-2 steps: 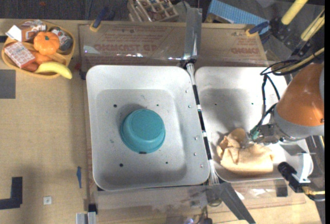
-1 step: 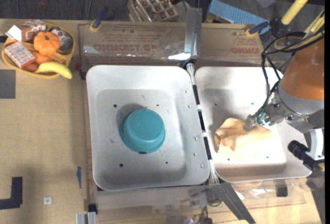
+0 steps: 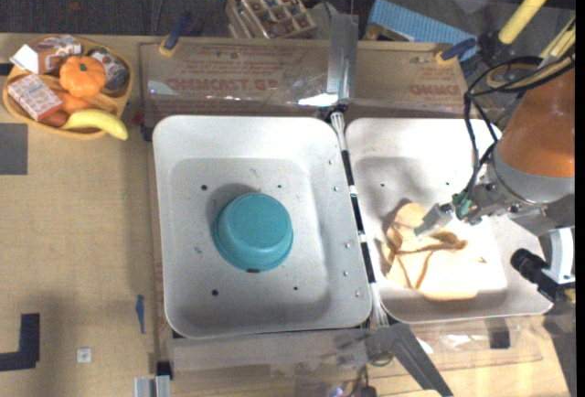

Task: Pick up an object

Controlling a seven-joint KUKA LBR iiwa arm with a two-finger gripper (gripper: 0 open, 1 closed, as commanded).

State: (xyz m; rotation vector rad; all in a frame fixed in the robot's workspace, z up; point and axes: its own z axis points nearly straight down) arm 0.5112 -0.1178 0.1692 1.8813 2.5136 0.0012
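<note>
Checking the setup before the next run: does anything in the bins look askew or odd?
One thing: the teal bowl in the left bin lies upside down, rim on the floor. In the right bin, the tan floppy object lies crumpled beside the gripper. Nothing looks spilled.

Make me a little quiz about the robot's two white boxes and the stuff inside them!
1. True or false: the teal bowl sits in the left bin.
2. Which bin is the gripper over? A) left B) right
3. Fill in: beside the gripper lies a tan, floppy ____ thing.

Key: 1 true. 2 B. 3 cloth-like; its exact kind is hard to tell.
</note>
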